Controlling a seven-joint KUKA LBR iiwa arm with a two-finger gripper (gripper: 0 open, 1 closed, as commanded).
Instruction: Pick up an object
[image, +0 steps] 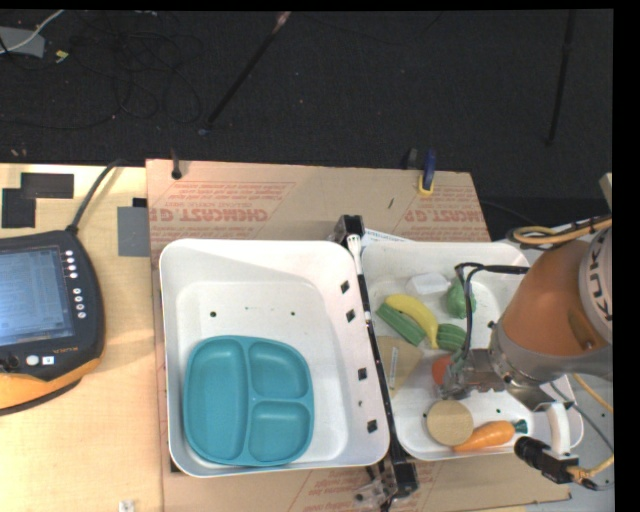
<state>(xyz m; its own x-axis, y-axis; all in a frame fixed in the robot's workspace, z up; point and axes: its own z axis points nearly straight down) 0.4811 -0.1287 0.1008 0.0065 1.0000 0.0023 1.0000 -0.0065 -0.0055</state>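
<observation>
Orange and tapered, one toy carrot (487, 436) lies at the five o'clock corner of the right bin (420, 262), its tip pointing toward three o'clock. Touching its blunt end on the nine o'clock side sits one round tan disc (449, 423), like a cookie or a slice of bread. Just at twelve o'clock of the disc the tool (459, 379) hangs low over the bin floor; whether it is released or clenched I cannot tell, and nothing can be seen held by it. One small red piece (440, 368) peeps out just beside the tool at its ten o'clock. Farther toward twelve o'clock lie one yellow banana (416, 312) and, pressed against it on the nine o'clock side, one green ridged vegetable (400, 323). Two more green pieces show: one (451, 337) just at three o'clock of the banana, and one (457, 298) higher up beside the black cable. One pale whitish item (427, 284) rests near the bin's far wall.

Grey with a broad orange band, the arm (548, 312) comes in from three o'clock and covers the bin's right part.

Two white bins stand side by side on the desk (120, 330). Left bin (250, 262) holds one teal plate (248, 400) with three compartments, lying toward its six o'clock side. One control pendant (40, 310) with a screen rests at the desk's nine o'clock edge.
</observation>
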